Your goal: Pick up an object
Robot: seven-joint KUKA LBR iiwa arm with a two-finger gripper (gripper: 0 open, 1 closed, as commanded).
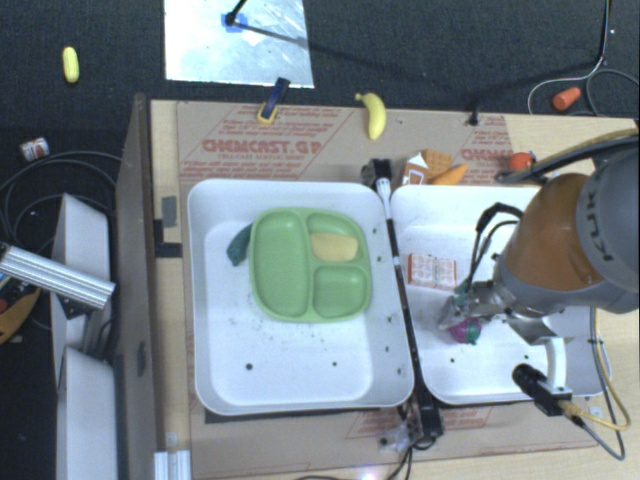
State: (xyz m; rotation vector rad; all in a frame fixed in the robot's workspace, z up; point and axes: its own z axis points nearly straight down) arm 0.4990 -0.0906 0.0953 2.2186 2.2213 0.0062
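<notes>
- The grey arm with the orange band [560, 233] reaches in from the right side of the frame, and its two-finger gripper [462, 313] is low over the right white bin [440, 373].
- A small purple and green object [463, 330] lies on the floor of that bin, right at the tip of the gripper and touching it or just under it; it is too small to say what it is.
- Whether the jaws are open or closed I cannot tell, and I cannot see if the object is between them.
- In the right bin there is also one white card with red print [432, 269], up and left of the gripper.
- The left white bin [290, 378] holds one green plastic plate with three compartments [308, 265]; one pale yellow piece [334, 247] lies in its upper right compartment.
- One dark green piece [239, 244] lies just beside the left edge of the plate.
- I count two bins, side by side.
- On the cardboard above the bins lies one yellow banana [374, 114].
</notes>
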